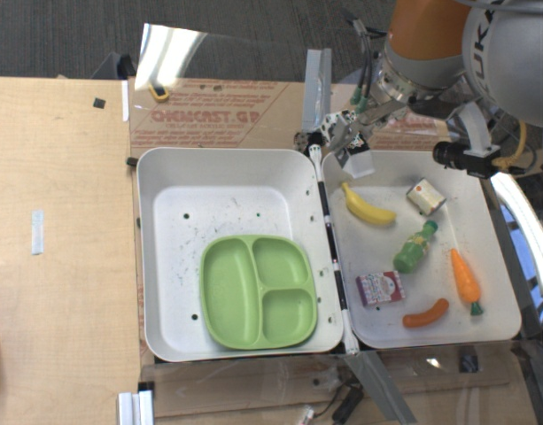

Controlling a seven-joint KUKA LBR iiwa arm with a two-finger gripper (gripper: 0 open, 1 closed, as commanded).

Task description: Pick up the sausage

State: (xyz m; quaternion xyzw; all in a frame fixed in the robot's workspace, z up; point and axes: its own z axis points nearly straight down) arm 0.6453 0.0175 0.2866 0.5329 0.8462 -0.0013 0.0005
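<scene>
While the arm sits up at the far edge, nothing is lifted:
Sausage (426, 313): orange-red, curved, lying flat in right bin, near front wall, w/ its right end tipped up toward the carrot.
Carrot (466, 279): orange w/ green tip at the front end, just right of sausage, close to bin's right side.
Carton (379, 289): small purple & white box, just left of sausage, apart from it.
Bottle (414, 249): green, on its side at a slant, mid-bin, between carton and carrot.
Banana (368, 205): yellow, far-left part of right bin, near the divider.
Block (425, 197): small white box, far side of bin, right of banana.
Right bin (506, 326): white, shallow, holds all six items.
Left bin (165, 237): white, speckled floor, holds green plate (259, 290) w/ 3 sections, toward its front right.
Gripper (355, 153): over far-left corner of right bin, above banana, well apart from sausage; can't tell how its tips stand, nothing seen in it.
Arm (448, 25): grey w/ orange band, top right.
</scene>
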